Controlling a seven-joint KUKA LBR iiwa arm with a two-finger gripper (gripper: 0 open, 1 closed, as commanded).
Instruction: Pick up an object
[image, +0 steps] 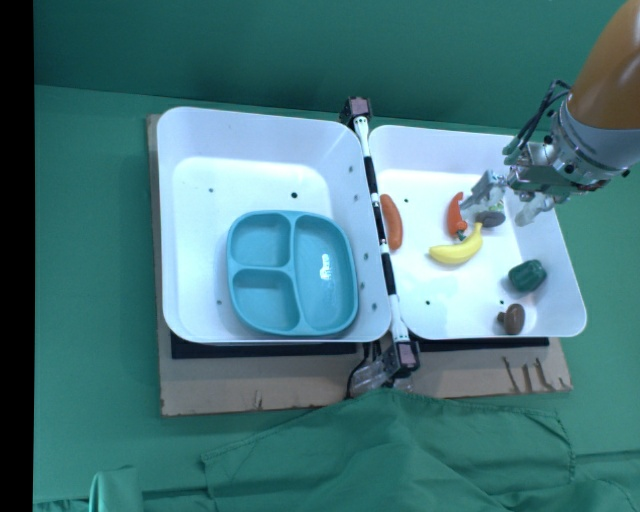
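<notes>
The right bin (560, 260) holds several small toys. Near its left wall lies an orange sausage shape (391, 221). A red chili (456, 213) sits just above a yellow banana (457, 248). A green pepper (527, 275) and a brown piece (513, 318) rest by the right wall. A small grey-brown piece (491, 217) lies right of the chili. My gripper (507, 200) hangs over the bin's upper right part, open, with its fingers spread just above and to the right of that grey-brown piece. Nothing is between them.
A teal divided plate (292, 272) lies in the left bin (200, 150). A black-and-white divider bar (378, 235) runs between the bins. Green cloth (400, 450) bunches in front of the cardboard base.
</notes>
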